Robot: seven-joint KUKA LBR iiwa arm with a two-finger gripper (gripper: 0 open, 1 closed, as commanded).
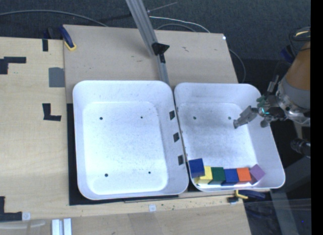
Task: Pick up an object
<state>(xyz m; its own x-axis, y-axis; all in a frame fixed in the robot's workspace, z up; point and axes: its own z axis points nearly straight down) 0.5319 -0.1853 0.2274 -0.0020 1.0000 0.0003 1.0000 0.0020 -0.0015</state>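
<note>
Two white bins are seen side by side on the table [116, 52]. The left bin [123, 138] has a bare floor, and the right bin [222, 128] has a row of small blocks packed along its near wall. A blue block [196, 167] and a yellow block [204, 177] lie at the left end of the row, then a green block [217, 174], a second blue block [231, 175], an orange block [244, 174] and a purple block [257, 172].

The gripper [255, 116] hangs over the right rim of the right bin, well apart from the blocks. Its jaws look a little parted and nothing is seen between them.

A miss is likely. The blocks touch each other and the wall, so little room is left for the jaws. One block may be pushed aside, or two may be caught together and dropped. The rim could also be struck on the way down.
</note>
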